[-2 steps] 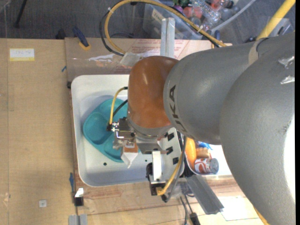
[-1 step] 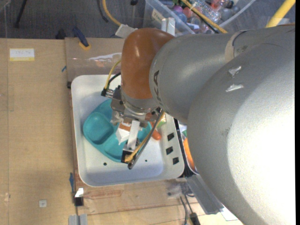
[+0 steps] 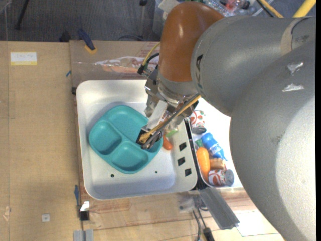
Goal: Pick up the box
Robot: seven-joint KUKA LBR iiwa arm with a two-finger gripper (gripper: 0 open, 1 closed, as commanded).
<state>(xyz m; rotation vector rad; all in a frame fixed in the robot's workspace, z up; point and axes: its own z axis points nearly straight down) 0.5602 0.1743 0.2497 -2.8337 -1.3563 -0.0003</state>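
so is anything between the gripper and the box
Cannot tell which item is the box. The gripper hangs over the teal tray in the left bin; the arm covers much of the right bin.

One camera, fixed above the bench (image 3: pixel 35 134), looks down at a slant on both bins. It sits close: the arm (image 3: pixel 261 84), coming in from the right, bulks large across the upper right. The claw (image 3: pixel 147 138) hangs near the middle of the view. The left bin (image 3: pixel 100 185) spreads under and left of the claw, seen whole; the right bin (image 3: pixel 220 115) lies right of the claw, mostly behind the arm.
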